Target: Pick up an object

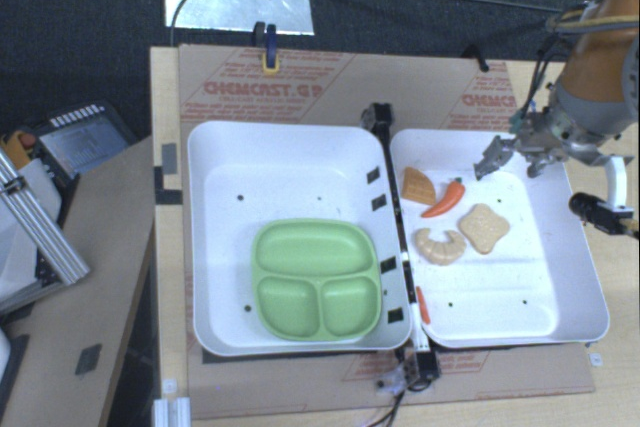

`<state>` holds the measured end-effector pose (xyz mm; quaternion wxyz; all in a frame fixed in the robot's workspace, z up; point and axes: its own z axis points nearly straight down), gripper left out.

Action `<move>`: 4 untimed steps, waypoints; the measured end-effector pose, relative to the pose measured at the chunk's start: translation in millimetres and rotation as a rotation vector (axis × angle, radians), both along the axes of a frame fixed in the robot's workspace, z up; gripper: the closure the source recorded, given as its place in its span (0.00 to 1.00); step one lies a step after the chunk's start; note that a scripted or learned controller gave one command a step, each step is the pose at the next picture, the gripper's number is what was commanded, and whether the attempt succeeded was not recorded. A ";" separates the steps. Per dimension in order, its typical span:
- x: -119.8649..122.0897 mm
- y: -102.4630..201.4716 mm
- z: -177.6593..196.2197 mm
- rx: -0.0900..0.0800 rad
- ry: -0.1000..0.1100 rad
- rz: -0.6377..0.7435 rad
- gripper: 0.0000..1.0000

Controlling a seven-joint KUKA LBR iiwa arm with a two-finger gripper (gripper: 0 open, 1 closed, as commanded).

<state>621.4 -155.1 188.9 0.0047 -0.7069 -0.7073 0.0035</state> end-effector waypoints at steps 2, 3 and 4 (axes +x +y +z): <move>-1.6 5.3 -35.8 -0.002 -0.011 0.002 0.00; 5.6 2.7 -92.8 -0.001 -0.015 0.001 0.00; 10.5 3.7 -96.3 0.001 -0.021 0.004 0.00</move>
